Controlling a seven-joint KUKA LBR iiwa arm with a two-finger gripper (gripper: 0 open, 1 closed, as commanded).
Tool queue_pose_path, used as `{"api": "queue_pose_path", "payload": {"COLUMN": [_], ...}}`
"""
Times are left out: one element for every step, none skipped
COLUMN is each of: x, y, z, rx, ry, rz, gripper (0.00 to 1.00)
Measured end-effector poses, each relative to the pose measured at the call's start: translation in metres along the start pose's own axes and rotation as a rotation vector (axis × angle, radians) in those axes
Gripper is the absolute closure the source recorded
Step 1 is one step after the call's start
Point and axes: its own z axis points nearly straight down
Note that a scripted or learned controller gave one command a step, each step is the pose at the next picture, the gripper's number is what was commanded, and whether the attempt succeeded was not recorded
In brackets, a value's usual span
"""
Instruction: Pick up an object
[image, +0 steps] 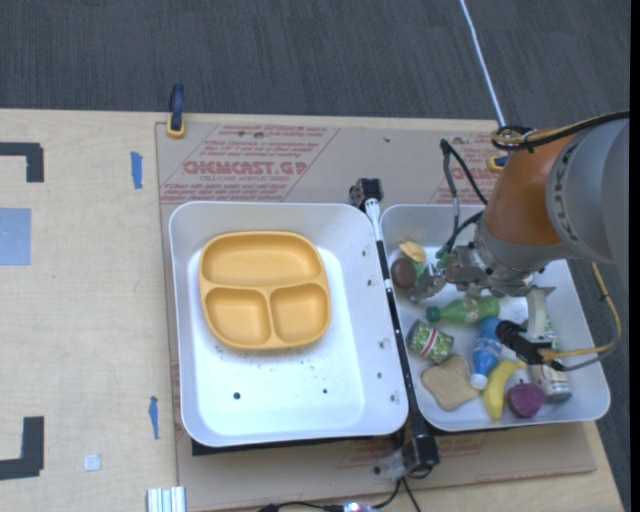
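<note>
Two white bins sit side by side on the surface (90, 330). The left bin (340, 400) holds a yellow divided plate (265, 288) toward its far side, with bare floor along its near edge. The right bin (585, 385) is crowded: a green bottle (462, 310), a blue bottle (486, 352), a banana (498, 388), a toast slice (450, 383) and a purple piece (526, 399) lie close together. The claw (440, 272) hangs low over that bin's far left part, by a brown item (404, 272); how wide it stands cannot be told.

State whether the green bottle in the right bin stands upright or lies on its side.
On its side: the green bottle lies lengthwise on the right bin's floor.
</note>
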Motion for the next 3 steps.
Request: {"api": "queue_pose_path", "payload": {"x": [0.0, 0.0, -0.003], "y": [0.002, 0.002, -0.058], "z": [-0.012, -0.011, -0.001], "rx": [-0.005, -0.004, -0.002], "ry": [-0.001, 0.0, 0.001], "rz": [0.0, 0.0, 0.0], "gripper": [1.0, 0.0, 0.0]}}
